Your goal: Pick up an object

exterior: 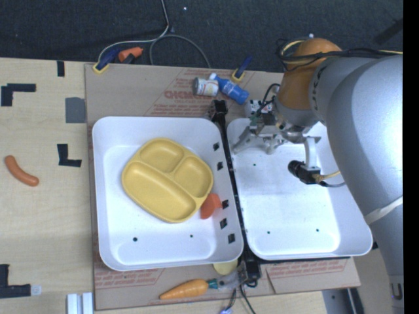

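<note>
In the left bin (111, 241) a yellow divided plate (167, 177) lies flat. A small orange-red object (209, 206) rests against the plate's right edge. My gripper (254, 136) hangs low over the far left corner of the right bin (294, 231), close to the divider between the bins. The grey arm with its orange band (308, 64) covers the right bin's far right part. I see nothing held at the gripper.
A white and blue bottle (221, 87) lies behind the bins. A toy carrot (185, 289) sits in front of the left bin, and a sausage-like toy (21, 171) lies on the bench at the far left. An orange-handled clamp (119, 56) grips the board's back edge.
</note>
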Controlling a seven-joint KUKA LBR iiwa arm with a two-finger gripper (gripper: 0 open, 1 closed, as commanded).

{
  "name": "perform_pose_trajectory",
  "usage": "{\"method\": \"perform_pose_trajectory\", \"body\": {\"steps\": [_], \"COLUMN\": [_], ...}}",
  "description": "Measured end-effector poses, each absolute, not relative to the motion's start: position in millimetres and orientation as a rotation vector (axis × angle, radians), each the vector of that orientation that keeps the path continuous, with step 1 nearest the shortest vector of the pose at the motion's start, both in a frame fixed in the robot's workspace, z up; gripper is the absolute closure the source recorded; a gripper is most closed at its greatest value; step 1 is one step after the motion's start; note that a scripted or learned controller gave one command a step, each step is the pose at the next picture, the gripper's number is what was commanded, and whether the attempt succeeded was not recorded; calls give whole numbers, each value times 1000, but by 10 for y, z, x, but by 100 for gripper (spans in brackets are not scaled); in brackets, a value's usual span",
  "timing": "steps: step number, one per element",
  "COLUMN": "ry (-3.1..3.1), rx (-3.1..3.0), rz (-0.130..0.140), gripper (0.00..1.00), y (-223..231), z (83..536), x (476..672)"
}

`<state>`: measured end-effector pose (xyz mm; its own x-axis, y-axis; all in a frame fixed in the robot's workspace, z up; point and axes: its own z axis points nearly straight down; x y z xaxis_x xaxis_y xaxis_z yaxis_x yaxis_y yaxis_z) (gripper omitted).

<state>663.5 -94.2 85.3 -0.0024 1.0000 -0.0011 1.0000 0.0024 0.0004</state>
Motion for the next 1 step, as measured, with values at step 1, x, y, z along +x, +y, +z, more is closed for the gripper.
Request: {"method": "perform_pose_trajectory", "body": {"steps": [1], "ry": [2220], "rx": [2217], "rz": [1], "gripper": [0], "y": [-954], "z": [865], "x": [6285]}}
